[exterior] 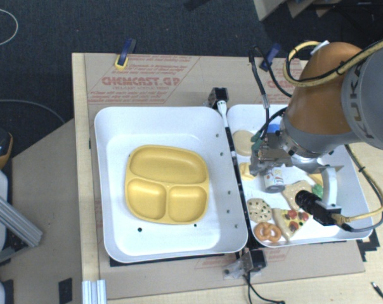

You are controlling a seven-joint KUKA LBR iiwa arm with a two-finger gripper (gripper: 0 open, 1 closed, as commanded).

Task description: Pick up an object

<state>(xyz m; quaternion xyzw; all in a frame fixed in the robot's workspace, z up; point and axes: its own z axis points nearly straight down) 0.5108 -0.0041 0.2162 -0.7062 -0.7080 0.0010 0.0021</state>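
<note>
The gripper (262, 163) hung low over the left part of the right bin (363, 189), and whether it gripped anything could not be told. The toy foods, among them a cookie (258, 209), pretzel (268, 233) and pizza slice (290, 220), lay in that bin, nearer than the gripper. Judging by this, nothing was lifted yet; the left bin (109, 189) held a yellow divided tray (168, 183).

Two white bins (109, 170), one yellow tray (167, 183)
</note>
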